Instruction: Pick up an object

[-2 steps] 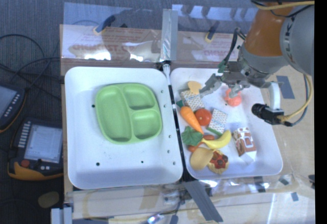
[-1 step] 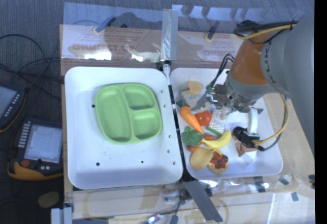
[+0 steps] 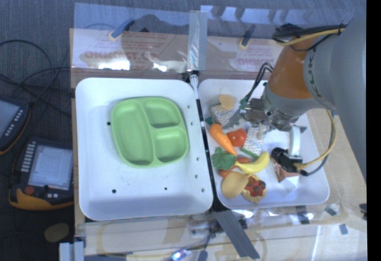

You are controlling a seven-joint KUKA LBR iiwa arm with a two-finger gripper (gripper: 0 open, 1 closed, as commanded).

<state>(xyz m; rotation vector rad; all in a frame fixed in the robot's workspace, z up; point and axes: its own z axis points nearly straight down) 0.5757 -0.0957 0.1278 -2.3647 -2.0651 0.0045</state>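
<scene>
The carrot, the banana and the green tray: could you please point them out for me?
carrot [image 3: 222,138], camera view, middle of its orange body.
banana [image 3: 257,163], camera view, middle of its yellow curve.
green tray [image 3: 150,131], camera view, ridge between compartments.

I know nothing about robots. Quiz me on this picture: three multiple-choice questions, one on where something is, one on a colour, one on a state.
1. Where does the green tray lie?
A. left bin
B. right bin
C. on the floor

2. What colour is the carrot?
A. blue
B. orange
C. white

3. How many toys lie in the tray's compartments?
A. none
B. a banana
C. several

Answers:
1 A: the tray sits in the left bin, seen from the camera.
2 B: the carrot in the right bin is orange, beside the yellow banana.
3 A: all its compartments show bare green.
</scene>
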